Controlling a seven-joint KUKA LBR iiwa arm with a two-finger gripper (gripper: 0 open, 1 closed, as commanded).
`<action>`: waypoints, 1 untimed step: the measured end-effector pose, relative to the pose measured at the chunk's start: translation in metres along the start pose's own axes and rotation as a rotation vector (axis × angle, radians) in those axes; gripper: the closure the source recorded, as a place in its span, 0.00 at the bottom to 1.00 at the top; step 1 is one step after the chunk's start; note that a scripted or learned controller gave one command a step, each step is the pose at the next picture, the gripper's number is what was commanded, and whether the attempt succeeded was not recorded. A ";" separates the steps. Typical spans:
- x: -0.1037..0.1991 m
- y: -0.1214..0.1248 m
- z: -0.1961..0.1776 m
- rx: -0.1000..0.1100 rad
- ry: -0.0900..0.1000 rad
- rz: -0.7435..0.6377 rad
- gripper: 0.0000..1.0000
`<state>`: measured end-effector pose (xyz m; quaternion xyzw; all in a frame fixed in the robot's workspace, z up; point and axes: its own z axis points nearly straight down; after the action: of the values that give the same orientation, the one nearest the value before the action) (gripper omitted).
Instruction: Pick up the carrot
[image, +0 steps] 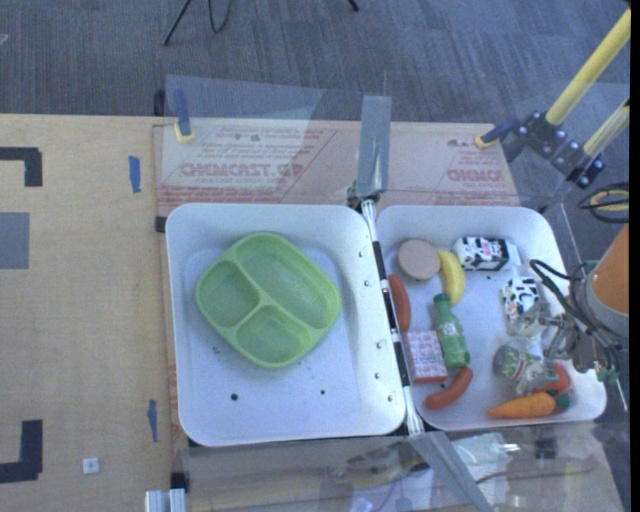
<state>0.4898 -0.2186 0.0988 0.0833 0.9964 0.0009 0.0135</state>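
Lying at the near right corner of the right bin, the carrot sits just below the hand, which hovers low over that corner, presumably lining up a grasp, though its opening cannot be told amid clutter.
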 end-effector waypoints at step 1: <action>0.008 0.042 0.012 0.003 0.019 0.030 0.00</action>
<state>0.4896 -0.1763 0.0863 0.0985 0.9951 0.0005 0.0040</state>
